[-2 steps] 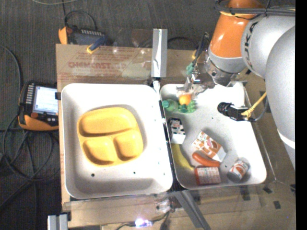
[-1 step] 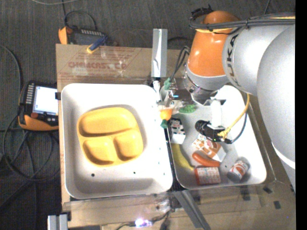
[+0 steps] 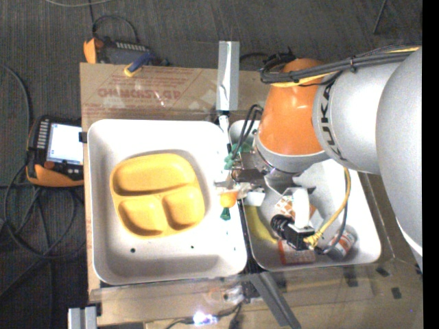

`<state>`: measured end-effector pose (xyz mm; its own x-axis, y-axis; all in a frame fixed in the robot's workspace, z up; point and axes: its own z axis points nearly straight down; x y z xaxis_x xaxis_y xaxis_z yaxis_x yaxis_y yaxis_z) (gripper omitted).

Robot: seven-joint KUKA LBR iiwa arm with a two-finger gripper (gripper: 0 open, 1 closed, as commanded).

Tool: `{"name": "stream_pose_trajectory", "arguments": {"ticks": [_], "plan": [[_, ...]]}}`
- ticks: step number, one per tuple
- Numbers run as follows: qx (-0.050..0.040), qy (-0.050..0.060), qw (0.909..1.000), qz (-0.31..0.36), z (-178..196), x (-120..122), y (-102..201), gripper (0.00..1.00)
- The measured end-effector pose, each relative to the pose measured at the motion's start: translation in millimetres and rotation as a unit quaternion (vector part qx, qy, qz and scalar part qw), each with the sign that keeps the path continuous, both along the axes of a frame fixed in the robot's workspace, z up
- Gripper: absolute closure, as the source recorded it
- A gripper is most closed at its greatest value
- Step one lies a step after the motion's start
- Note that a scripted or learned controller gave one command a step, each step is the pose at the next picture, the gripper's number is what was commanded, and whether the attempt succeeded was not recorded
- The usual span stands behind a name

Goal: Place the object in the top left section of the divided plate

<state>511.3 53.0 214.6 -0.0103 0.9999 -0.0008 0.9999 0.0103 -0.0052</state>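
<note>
The yellow divided plate [image 3: 159,194] lies in the left white bin [image 3: 103,252], with one long section at the top and two smaller ones below. My gripper [image 3: 227,196] hangs over the wall between the two bins, just right of the plate's right rim. A small orange-yellow object [image 3: 226,199] sits between its fingers, with a green fingertip [image 3: 225,214] just below it. The arm's orange band [image 3: 291,118] and grey body cover much of the right bin.
The right bin [image 3: 367,249] holds a yellow item [image 3: 256,225], an orange-red box [image 3: 296,256], a can [image 3: 345,241] and a white piece [image 3: 300,203], partly under the arm. A cardboard sheet [image 3: 147,91] lies behind the left bin.
</note>
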Motion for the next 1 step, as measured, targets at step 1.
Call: {"name": "stream_pose_trajectory", "arguments": {"ticks": [1], "plan": [[0.0004,0.000,0.9970,0.078,-25.4,-28.2,51.5,1.00]]}}
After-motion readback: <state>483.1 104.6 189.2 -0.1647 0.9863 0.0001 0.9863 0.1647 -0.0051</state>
